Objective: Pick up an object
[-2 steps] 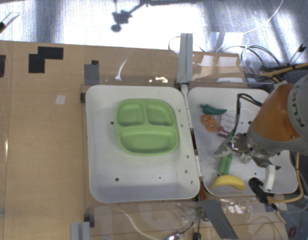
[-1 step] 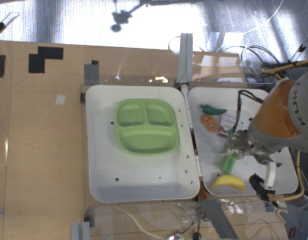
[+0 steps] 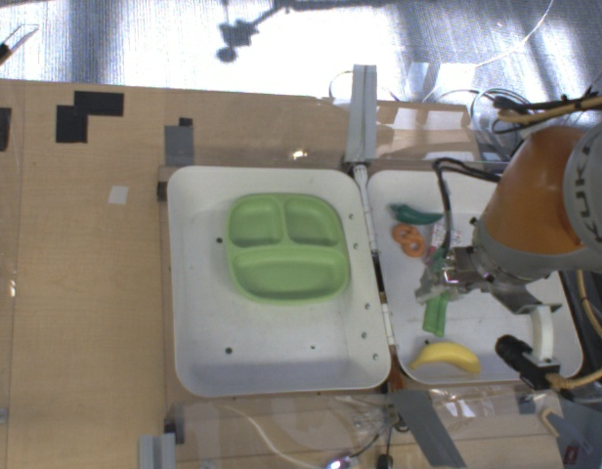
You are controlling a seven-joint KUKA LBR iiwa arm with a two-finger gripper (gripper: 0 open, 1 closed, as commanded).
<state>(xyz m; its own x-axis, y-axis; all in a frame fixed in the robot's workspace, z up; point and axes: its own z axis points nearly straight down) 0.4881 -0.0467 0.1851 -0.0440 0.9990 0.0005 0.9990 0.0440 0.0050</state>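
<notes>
The right bin (image 3: 565, 345) holds several small objects. A dark green pepper-like piece (image 3: 415, 213) lies at its far left, with an orange piece (image 3: 410, 240) just below it. A light green stick-shaped object (image 3: 436, 314) lies mid-bin, and a yellow banana (image 3: 446, 358) rests by the near wall. My gripper (image 3: 436, 283) hangs low over the left part of this bin, directly above the top end of the green stick. The grey and orange arm (image 3: 540, 208) hides the bin's right half.
The left bin (image 3: 198, 350) carries a green divided plate (image 3: 286, 247) near its middle. A raised divider (image 3: 372, 262) separates the two bins. A black cable (image 3: 444, 198) loops from the wrist over the right bin.
</notes>
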